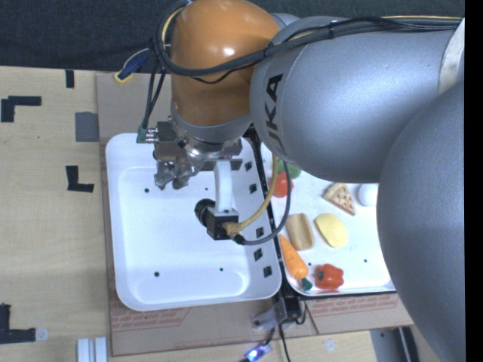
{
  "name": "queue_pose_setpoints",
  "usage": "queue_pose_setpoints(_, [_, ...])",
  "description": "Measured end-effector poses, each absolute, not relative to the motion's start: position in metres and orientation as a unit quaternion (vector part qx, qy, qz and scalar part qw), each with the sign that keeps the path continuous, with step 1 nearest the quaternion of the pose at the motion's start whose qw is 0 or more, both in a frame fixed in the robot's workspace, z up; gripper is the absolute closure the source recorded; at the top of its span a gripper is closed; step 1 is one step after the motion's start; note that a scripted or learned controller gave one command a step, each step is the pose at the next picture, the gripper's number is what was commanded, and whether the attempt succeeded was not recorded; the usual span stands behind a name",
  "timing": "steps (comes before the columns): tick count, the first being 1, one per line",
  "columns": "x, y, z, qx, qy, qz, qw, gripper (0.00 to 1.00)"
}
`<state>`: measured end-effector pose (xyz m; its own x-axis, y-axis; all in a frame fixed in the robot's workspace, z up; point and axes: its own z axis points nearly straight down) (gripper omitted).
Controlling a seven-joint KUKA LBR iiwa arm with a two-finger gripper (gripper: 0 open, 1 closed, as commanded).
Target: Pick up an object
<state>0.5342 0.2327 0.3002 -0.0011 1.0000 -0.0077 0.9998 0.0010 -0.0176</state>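
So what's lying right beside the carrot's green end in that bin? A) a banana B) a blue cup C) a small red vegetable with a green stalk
C: the red vegetable lies just beside the green tip of the carrot, near the front edge of the bin.

Right of the fingers [163, 178], the big grey arm [362, 104] covers the far side and right end of the shallow white right-hand bin [355, 283]. A red-orange rounded thing [281, 185] and a green scrap [291, 172] peep from under it, too covered to name. Farther right, a pale white lump [367, 195] is half hidden. Beyond the fingers, the arm hides part of the shallow white left-hand bin's [128, 225] far rim.
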Motion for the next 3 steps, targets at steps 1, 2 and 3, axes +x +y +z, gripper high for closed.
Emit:
queue_pose_setpoints(1, [0.531, 0.233, 0.545, -0.706, -0.708, -0.0086, -0.003, 1.0])
queue_pose_setpoints(2, [0.518, 0.203, 0.535, -0.707, -0.707, 0.0012, 0.001, 1.0])
queue_pose_setpoints(3, [0.497, 0.191, 0.535, -0.707, -0.707, 0.0012, 0.0, 1.0])
